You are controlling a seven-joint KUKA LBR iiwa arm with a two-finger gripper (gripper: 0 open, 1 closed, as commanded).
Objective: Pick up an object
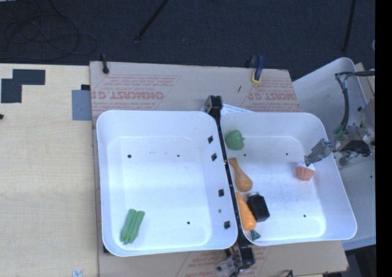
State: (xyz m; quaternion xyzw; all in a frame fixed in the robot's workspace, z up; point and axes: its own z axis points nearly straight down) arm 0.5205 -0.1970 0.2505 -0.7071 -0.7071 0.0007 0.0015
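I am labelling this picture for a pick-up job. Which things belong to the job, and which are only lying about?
Job things:
gripper
pink piece beside it
green ball
orange gourd
carrot
black block
green beans, left bin

Lying about:
yellow clamp
cardboard sheet

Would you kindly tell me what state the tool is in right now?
Tool: at the right bin's right edge, just above a small pink object; open or closed cannot be told.
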